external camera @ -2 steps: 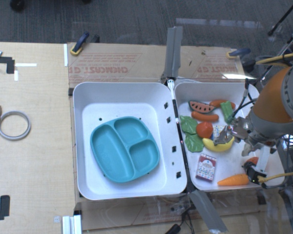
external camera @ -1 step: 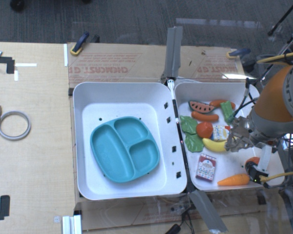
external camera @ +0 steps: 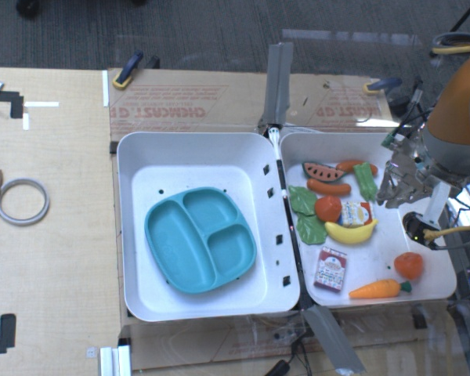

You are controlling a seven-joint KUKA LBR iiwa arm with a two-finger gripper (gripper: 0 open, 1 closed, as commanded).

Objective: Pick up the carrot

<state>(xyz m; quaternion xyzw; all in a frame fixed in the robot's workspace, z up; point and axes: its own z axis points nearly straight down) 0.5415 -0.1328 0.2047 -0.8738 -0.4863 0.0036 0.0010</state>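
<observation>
The pincer (external camera: 393, 191) hangs over the right bin (external camera: 432, 287); whether it is open I cannot tell; the carrot (external camera: 375, 290) lies well below it, near the front wall, untouched.

Teal divided plate (external camera: 200, 240) in left bin (external camera: 133, 210); tape roll (external camera: 20, 200) outside.

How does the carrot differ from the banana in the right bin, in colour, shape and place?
The carrot is orange with a green end; the banana is yellow. The carrot is long and straight; the banana is curved like a bowl. The carrot lies alone near the front wall of the right bin; the banana lies in the crowded middle, touching other toy foods. Both are toy foods lying flat in one bin.
</observation>
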